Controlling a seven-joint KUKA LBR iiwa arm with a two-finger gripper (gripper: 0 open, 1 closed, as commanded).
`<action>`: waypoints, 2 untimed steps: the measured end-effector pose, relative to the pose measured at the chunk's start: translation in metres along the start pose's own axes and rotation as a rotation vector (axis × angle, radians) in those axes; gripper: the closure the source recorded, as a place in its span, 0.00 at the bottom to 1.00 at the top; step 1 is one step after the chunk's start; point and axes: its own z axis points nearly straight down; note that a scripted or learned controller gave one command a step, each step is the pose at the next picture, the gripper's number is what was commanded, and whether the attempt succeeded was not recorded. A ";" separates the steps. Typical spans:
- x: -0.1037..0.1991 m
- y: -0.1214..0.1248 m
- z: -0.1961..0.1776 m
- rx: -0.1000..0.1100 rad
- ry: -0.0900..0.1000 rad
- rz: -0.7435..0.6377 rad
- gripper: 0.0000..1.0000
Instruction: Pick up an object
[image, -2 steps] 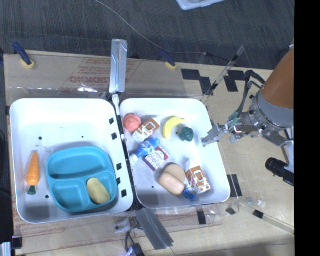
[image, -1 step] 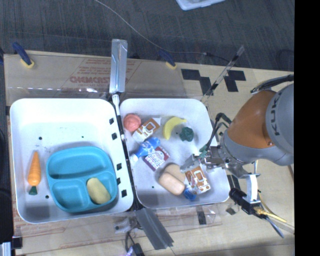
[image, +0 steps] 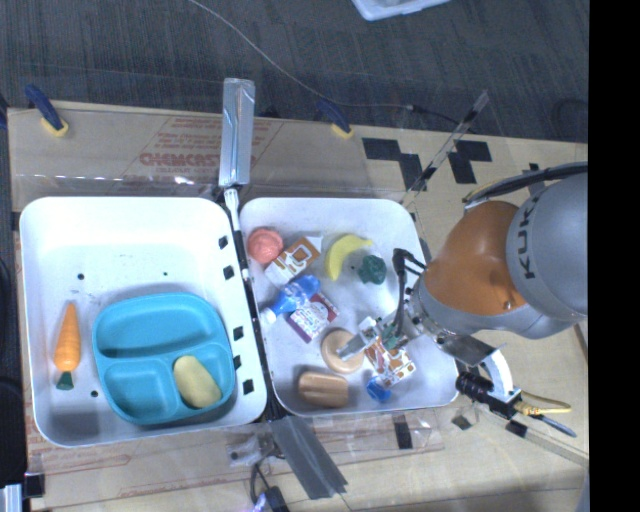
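The right bin (image: 330, 210) holds several objects. At the back lie a pink ball (image: 265, 243), a small juice carton (image: 293, 262), a yellow banana (image: 345, 252) and a dark green piece (image: 373, 268). In the middle are a blue bottle (image: 292, 298) and a purple packet (image: 312, 320). Near the front sit a tan round piece (image: 340, 352), a brown bread roll (image: 323, 387) and a red-and-white carton (image: 392, 362). My gripper (image: 372, 338) is down in this bin's front right part, between the tan round piece and the carton, touching or nearly touching both. The arm's orange band (image: 475, 270) hangs above it.
The left bin (image: 120, 220) holds a blue divided plate (image: 150, 345) with a yellow potato-like item (image: 197, 381) in it, and an orange carrot (image: 67, 340) beside the left wall. A small blue item (image: 378, 391) lies at the right bin's front edge. Cables cross the bench on the right.
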 end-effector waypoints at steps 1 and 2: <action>0.003 0.003 -0.005 -0.003 0.007 0.196 0.00; -0.001 0.001 0.000 -0.003 0.005 0.094 0.00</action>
